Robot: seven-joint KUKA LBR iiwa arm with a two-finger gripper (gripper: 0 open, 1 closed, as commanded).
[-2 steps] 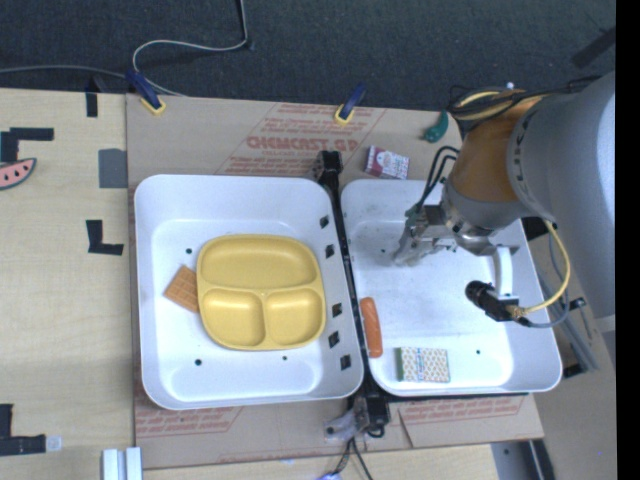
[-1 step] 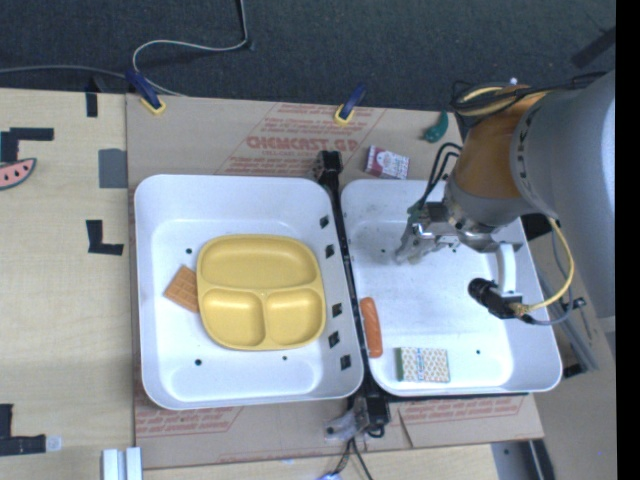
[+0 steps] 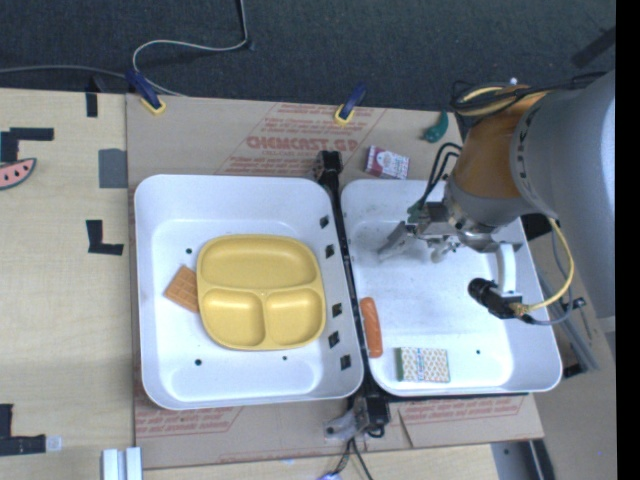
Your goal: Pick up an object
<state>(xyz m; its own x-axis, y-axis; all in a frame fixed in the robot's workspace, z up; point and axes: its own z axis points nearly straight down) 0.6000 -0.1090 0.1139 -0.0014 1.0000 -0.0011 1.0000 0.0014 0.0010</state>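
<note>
Flat speckled packet (image 3: 423, 365) is seen lying at right bin's (image 3: 540, 363) near edge, orange carrot-shaped piece (image 3: 371, 327) beside the divider. Gripper (image 3: 414, 238) is poised above bin's far half, fingers spread, nothing held. Left bin (image 3: 160, 298): glossy yellow three-compartment plate (image 3: 262, 290) over a tan cracker-like tile (image 3: 182, 288).

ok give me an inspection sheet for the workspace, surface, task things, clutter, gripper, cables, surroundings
surface: cardboard-covered bench bearing left bin and right bin, side by side
job's things: yellow divided plate in the left bin, over a tan cracker; orange carrot-like piece and small patterned packet in the right bin
clutter: small red and white box on the cardboard beyond the bins
gripper: gripper low over the right bin's far part, nothing between its fingers
cables: black cable on the dark floor; yellow cable along the arm
surroundings: yellow and blue clamps on the cardboard's far edge
</note>
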